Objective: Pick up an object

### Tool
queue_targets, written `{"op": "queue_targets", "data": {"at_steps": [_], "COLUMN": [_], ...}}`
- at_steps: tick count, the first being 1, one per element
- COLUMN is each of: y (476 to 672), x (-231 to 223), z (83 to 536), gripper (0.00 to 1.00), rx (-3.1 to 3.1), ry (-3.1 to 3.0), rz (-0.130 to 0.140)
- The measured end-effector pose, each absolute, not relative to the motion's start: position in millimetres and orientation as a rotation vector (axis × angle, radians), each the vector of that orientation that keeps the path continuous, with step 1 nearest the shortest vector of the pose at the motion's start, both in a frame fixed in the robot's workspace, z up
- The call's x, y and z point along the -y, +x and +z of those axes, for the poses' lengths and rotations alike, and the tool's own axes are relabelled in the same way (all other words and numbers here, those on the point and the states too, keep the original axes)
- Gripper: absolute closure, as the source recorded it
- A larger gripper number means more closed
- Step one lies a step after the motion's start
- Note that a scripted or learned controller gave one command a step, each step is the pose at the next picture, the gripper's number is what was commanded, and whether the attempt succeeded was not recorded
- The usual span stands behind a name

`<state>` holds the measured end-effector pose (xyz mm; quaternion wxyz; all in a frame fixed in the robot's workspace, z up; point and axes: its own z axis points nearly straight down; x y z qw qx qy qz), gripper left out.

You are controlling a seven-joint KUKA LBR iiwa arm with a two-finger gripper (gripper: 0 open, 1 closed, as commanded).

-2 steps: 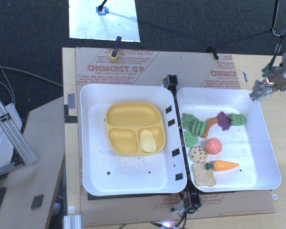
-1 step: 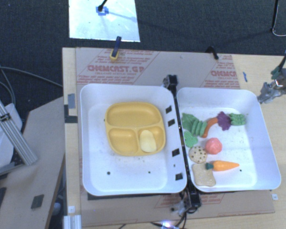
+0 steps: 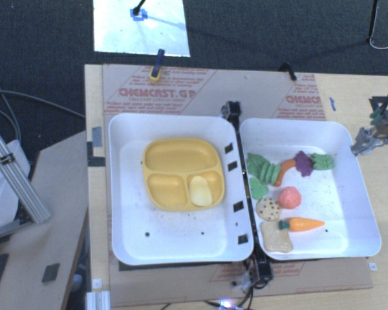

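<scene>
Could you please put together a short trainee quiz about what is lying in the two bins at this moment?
1. True or false: the yellow tray sits in the left bin.
2. Which thing lies nearest the front wall of the right bin? A) the purple piece B) the slice of bread C) the pink ball
3. Fill in: the pale oval piece lies in the tray's front ____ compartment.

Key: 1 true. 2 B. 3 right. The end effector is near the right bin's far right corner, outside its rim.
</scene>
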<state>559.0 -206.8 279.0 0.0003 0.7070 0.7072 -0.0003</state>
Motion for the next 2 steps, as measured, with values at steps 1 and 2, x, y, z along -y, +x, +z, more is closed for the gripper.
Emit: {"op": "queue_targets", "data": {"at_steps": [1, 2], "y": [554.5, 501.4], "x": [182, 208], "z": [296, 270], "gripper": [1.00, 1.00], "rx": [-2.226, -2.219], "ry": [2.213, 2.226], "rz": [0.004, -0.002]}}
